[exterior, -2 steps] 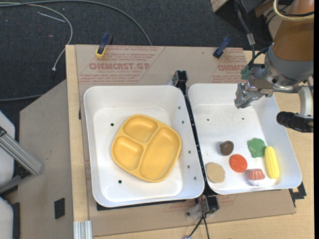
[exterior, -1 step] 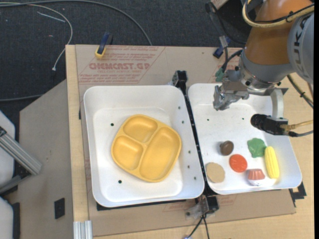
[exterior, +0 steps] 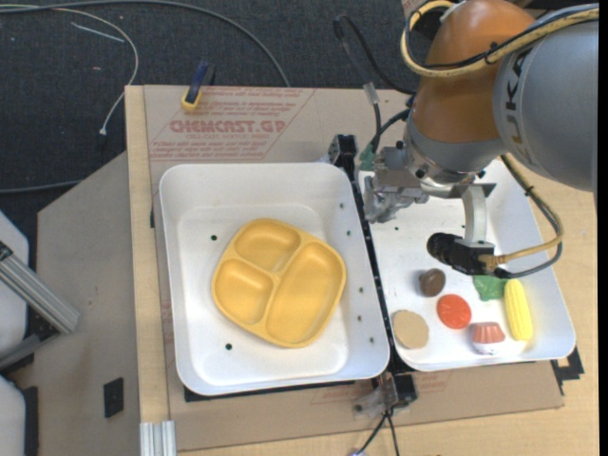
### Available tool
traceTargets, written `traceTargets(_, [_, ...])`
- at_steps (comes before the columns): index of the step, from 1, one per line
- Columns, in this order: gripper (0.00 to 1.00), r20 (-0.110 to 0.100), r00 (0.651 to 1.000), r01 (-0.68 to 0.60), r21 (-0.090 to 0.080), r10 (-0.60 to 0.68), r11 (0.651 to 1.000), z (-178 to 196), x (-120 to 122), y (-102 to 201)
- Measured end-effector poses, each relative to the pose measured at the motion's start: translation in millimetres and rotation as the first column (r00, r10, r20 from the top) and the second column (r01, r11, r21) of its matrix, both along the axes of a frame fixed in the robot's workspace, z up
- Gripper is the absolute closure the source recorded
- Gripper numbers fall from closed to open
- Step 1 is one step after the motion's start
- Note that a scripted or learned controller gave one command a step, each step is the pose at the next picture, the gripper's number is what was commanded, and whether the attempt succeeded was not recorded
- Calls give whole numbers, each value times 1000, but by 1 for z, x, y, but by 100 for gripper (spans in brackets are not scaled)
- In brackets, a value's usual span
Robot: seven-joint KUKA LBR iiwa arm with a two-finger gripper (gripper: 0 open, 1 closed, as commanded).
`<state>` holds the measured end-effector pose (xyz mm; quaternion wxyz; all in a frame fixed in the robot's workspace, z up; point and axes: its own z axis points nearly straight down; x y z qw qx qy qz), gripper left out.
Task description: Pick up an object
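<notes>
Grey metal gripper hangs over the right bin at its left wall; parted or closed cannot be told, the view being too steep. Well apart, in that bin's near half, lie a brown lump, red disc, tan disc and yellow corn cob. The left bin bears a yellow divided plate. Both bins sit on cardboard over dark carpet. The arm enters from the right, orange band above a downturned wrist.

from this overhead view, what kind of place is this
Probably a robotics lab bench: a grey-and-orange arm over a white bin of toy food, a yellow divided plate in the neighbouring bin, both on printed cardboard.
</notes>
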<state>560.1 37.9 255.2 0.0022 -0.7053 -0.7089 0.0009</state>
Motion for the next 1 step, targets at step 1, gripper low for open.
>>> traceTargets(1, [100,-1,1000,1,0,-1,1000,-17,-16,52])
